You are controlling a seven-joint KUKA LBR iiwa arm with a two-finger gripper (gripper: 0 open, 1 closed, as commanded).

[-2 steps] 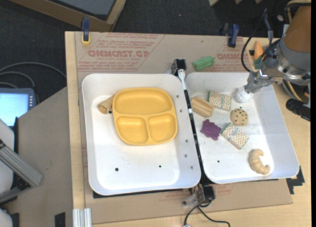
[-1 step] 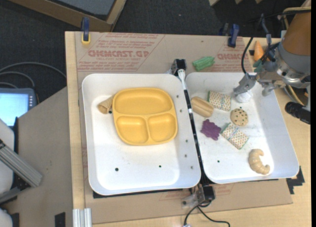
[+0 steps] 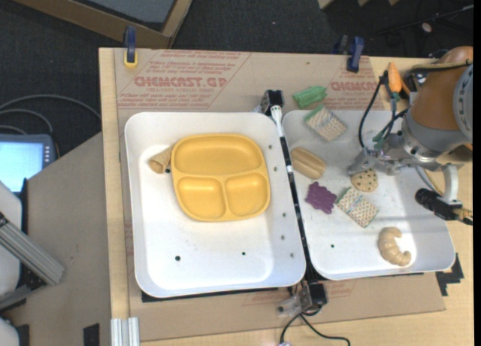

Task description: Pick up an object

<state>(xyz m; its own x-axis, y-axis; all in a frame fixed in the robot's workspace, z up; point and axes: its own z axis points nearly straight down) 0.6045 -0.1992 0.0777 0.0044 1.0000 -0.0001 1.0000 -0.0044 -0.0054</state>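
Round speckled tan cookie lies in the right white bin, directly under the gripper; whether it sits between the jaws cannot be told. Purple jagged piece and patterned square block lie just beyond, croissant further off.

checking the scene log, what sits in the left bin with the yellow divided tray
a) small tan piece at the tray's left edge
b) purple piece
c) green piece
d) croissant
a: a small tan piece lies against the left edge of the yellow divided tray in the left bin.
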